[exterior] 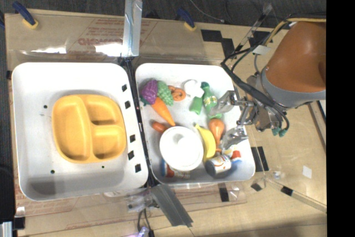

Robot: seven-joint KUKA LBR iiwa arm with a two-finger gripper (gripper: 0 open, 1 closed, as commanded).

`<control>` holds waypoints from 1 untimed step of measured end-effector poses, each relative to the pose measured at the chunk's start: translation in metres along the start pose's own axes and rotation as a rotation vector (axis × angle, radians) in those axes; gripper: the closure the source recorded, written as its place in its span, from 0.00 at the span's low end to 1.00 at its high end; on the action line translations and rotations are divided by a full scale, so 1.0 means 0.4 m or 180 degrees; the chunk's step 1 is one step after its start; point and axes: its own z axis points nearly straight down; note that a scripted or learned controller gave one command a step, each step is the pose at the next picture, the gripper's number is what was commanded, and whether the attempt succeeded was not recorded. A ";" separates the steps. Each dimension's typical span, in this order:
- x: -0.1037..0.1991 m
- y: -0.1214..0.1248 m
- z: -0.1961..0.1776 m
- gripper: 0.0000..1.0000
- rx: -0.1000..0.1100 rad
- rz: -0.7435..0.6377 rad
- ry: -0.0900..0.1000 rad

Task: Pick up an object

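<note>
Lying between the spread jaws [231,117], a pear [217,127].

arm [288,72]: bulky rounded body, orange upper shell over a grey band
gripper [228,119]: two slim silvery metal fingers on a dark, cluttered wrist block just beside the grey band
cables: thin black ones loop from the arm's top down past the wrist block
marking: small teal-green piece under the wrist block
</note>
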 end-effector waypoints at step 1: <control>-0.021 -0.074 0.295 0.00 -0.0012 0.0070 0.0030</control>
